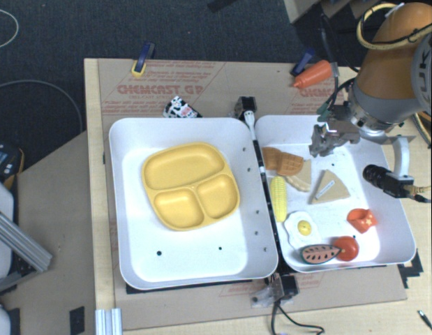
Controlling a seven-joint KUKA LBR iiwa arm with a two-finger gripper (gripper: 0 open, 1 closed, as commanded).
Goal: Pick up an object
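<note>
Watermelon slice (pixel 320 253) partly behind tomato (pixel 346 248)

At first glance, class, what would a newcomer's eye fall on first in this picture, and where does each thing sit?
The big yellow divided plate in the left bin stands out first. Next comes the toy food in the right bin: a corn cob, a fried egg, a tomato and a watermelon slice. The arm's tool hangs over that bin's far end.
</note>
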